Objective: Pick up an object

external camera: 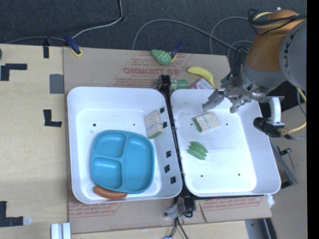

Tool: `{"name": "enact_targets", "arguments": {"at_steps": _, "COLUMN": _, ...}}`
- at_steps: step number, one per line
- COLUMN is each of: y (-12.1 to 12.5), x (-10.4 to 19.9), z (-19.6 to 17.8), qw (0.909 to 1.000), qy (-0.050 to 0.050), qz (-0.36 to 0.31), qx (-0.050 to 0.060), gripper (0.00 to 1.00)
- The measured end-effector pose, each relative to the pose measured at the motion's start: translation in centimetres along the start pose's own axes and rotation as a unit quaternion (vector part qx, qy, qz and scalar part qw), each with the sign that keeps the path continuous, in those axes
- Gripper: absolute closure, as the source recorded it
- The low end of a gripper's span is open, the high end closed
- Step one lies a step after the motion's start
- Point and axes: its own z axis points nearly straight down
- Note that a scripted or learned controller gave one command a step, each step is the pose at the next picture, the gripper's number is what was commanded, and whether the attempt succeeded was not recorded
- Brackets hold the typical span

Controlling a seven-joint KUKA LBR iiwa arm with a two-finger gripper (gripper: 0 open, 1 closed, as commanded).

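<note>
My gripper (pixel 223 102) hangs over the far part of the right bin (pixel 249 183), its two fingers spread open with nothing between them. Just below and left of the fingertips a patterned sponge block with a green edge (pixel 206 122) lies on the bin floor. A green pea pod (pixel 197 150) lies nearer the front of that bin. In the left bin (pixel 79 103) a second patterned sponge (pixel 154 123) leans by the dividing wall, a blue divided plate (pixel 122 161) lies flat, and an orange sausage (pixel 109 193) rests at the plate's front edge.
Behind the bins on the cardboard lie a yellow banana (pixel 201 74) and a green knobbly toy (pixel 161 57). Cables run across the dark floor behind. The arm's orange band (pixel 269 39) rises at the right.
</note>
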Motion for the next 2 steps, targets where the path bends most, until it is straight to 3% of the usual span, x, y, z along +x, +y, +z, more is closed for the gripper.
{"name": "enact_targets", "arguments": {"at_steps": 1, "y": 3.0, "x": -0.9, "z": 7.1, "qw": 1.0000, "qy": 0.000, "qz": 0.000, "qx": 0.001, "gripper": 0.00}}
{"name": "enact_targets", "arguments": {"at_steps": 2, "y": 3.3, "x": -1.9, "z": 12.9, "qw": 1.0000, "qy": -0.002, "qz": 0.000, "qx": -0.003, "gripper": 0.00}}
